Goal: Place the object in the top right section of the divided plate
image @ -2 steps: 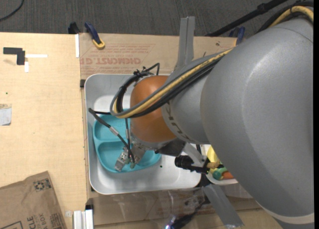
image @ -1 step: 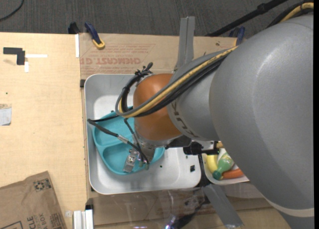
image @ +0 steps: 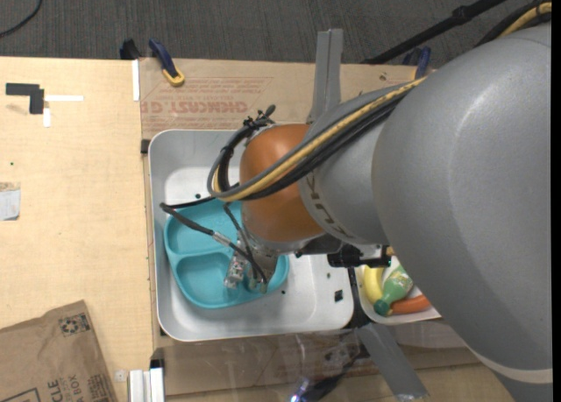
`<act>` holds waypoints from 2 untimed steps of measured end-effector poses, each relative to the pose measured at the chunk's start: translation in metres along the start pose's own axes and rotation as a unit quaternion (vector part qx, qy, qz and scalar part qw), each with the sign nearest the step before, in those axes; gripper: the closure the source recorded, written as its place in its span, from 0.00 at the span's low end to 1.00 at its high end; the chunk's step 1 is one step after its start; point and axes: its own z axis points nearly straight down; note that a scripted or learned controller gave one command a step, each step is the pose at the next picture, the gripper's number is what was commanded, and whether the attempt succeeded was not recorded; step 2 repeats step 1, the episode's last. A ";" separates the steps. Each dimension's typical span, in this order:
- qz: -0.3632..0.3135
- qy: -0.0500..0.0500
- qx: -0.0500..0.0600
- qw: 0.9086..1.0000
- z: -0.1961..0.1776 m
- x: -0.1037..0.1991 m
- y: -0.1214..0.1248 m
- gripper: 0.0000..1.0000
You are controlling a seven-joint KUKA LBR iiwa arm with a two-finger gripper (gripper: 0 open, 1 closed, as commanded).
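While the gripper [image: 238,276] hovers over the divided plate [image: 188,256] (finger state: cannot tell), steer toward its two-o'clock section before releasing.

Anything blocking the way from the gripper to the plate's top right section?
Nothing visible does. The gripper hangs directly over the teal plate in the left bin. The arm itself covers the plate's right side, so that section's state can't be confirmed.

The grey arm [image: 456,181] is reaching over the left white bin [image: 175,321], its gripper [image: 244,276] hanging above the teal divided plate [image: 188,256]. Yellow, green and orange items [image: 393,291] are lying in the right bin [image: 377,314].
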 end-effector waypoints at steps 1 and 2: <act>0.190 0.017 -0.010 0.982 0.010 -0.085 -0.019 1.00; 0.190 0.017 -0.010 0.982 0.010 -0.085 -0.019 1.00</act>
